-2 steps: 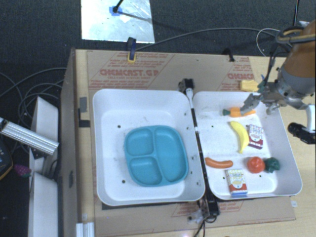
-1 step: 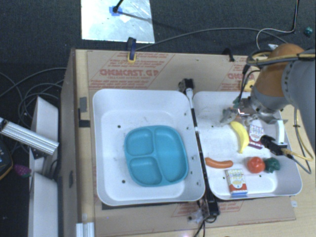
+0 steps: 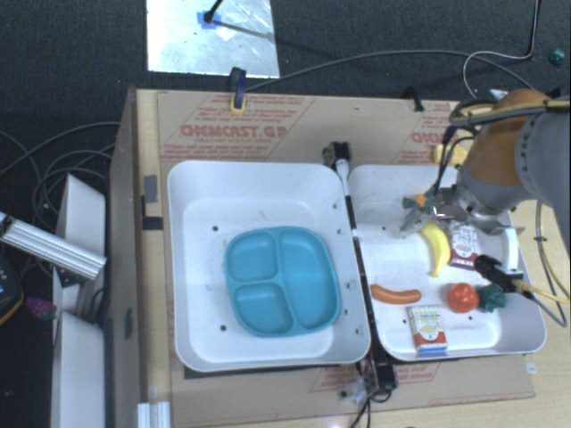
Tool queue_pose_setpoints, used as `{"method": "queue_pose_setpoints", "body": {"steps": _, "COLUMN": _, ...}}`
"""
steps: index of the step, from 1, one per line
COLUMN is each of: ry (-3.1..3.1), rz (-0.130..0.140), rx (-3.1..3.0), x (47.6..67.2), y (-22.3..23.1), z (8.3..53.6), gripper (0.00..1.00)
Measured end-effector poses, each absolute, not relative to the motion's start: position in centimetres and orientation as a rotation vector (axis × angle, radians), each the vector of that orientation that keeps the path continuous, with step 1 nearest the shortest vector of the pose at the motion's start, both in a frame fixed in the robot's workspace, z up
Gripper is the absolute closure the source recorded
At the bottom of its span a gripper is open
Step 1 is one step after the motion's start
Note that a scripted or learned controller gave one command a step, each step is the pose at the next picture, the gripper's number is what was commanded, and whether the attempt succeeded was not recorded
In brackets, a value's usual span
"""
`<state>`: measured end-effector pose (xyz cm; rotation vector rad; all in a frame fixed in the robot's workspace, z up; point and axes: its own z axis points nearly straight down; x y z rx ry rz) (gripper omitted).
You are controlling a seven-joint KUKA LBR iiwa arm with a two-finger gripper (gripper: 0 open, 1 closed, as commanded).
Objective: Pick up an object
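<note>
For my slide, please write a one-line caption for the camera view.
The tool hangs over the right bin near a banana, hot dog and tomato; a blue plate lies in the left bin.

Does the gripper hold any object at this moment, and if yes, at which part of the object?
It cannot be told. The gripper is low in the right bin, just above the banana, but no object is visible between its fingers.
</note>
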<state>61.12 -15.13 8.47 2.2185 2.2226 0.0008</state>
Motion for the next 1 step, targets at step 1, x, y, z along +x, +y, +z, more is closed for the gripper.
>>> {"method": "queue_pose_setpoints", "body": {"steps": 1, "ry": 2.222, "rz": 0.004, "rx": 2.215, "x": 61.23, "y": -15.14, "z": 9.58, "gripper": 1.00}}
